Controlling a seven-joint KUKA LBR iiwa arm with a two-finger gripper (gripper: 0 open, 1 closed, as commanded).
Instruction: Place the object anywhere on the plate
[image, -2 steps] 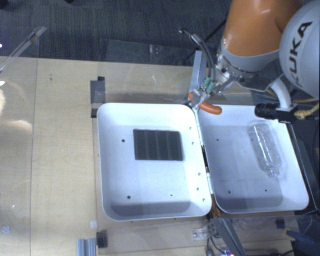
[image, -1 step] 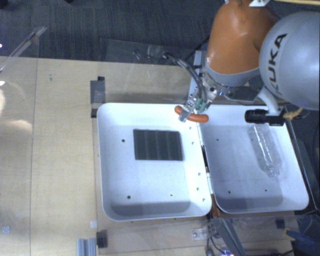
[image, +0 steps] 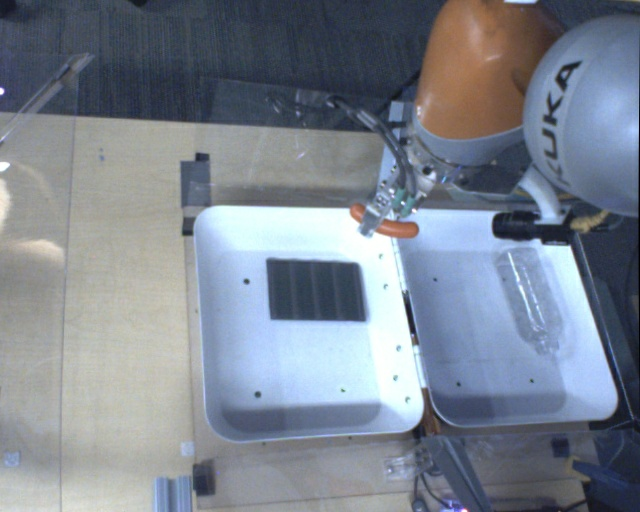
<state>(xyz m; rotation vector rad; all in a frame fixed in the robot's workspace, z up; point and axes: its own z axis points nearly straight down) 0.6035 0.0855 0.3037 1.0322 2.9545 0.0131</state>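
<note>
Where fingers (image: 374, 222) cover it | orange object (image: 400, 228) part-hidden

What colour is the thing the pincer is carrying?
Orange-red: the sausage shows between the pincer tips, best in the camera view.

Large grey rounded arm housing (image: 590, 110), smooth and glossy, marked with dark "KUKA" lettering running up its curved side. Broad orange band (image: 475, 65) just beside it, dome-shaped and shiny, ringed below by a lighter grey collar. Thin grey cables (image: 365, 115) looping off the collar. Black bracket-like fitting (image: 530, 228) projecting under the grey housing. Small metallic two-finger gripper (image: 385, 212) at the tip, silvery with a touch of green at its body, narrow and angular beside the bulky joints above. Soft highlights on both shells.
</note>
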